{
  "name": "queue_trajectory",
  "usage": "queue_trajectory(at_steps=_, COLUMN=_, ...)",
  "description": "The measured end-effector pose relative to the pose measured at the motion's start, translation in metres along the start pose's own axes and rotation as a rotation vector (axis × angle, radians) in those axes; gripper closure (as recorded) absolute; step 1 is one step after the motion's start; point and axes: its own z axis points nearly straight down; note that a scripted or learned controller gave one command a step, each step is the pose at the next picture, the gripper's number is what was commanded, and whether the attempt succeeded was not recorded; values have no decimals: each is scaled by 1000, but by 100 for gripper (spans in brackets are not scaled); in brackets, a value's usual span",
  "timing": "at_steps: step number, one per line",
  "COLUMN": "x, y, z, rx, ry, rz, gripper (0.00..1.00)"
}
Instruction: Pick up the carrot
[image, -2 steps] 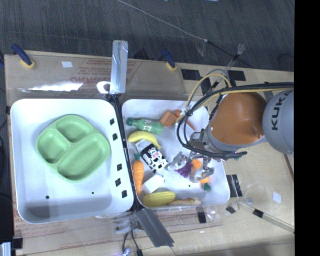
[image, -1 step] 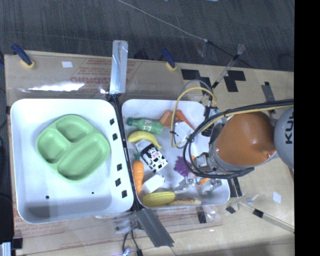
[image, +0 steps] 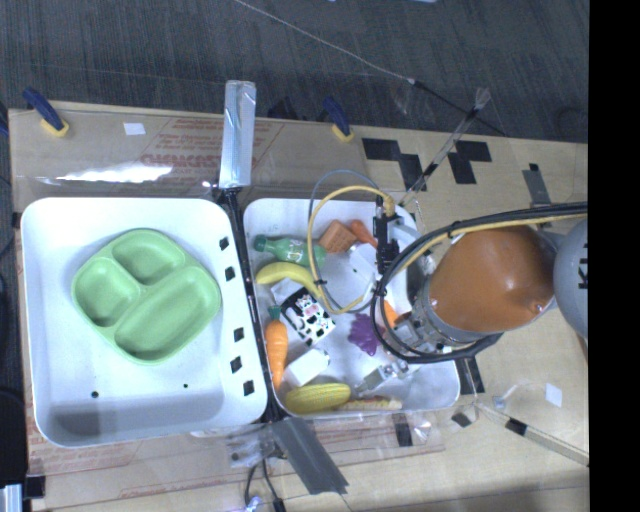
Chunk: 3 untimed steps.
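Observation:
The carrot (image: 276, 346) is orange and lies lengthwise along the left wall of the right bin (image: 262, 212), between a banana and a yellow corn cob. The arm's orange wrist band (image: 490, 280) hangs over the right side of that bin, ringed by black and yellow cables. My gripper (image: 398, 322) sits under the wrist, mostly covered by it, about a hand's width to the right of the carrot and not touching it.
The right bin also holds a banana (image: 286, 275), a green bottle (image: 285, 245), an orange block (image: 340, 237), a cow-patterned toy (image: 310, 316), a purple piece (image: 364, 336), a white block (image: 305, 370) and the corn cob (image: 318, 397). The left bin (image: 60, 400) holds a green divided plate (image: 146, 293).

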Motion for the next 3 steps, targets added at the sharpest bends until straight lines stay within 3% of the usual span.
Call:
queue_trajectory(at_steps=1, x=-4, y=-39, z=-53, rx=0, ry=5, rz=-36, gripper=0)
queue_trajectory(at_steps=2, x=-7, y=-33, z=1, rx=-6, ry=1, rz=49, gripper=0)
queue_trajectory(at_steps=3, x=-5, y=-17, z=1, rx=-4, ry=-4, rz=-263, gripper=0)
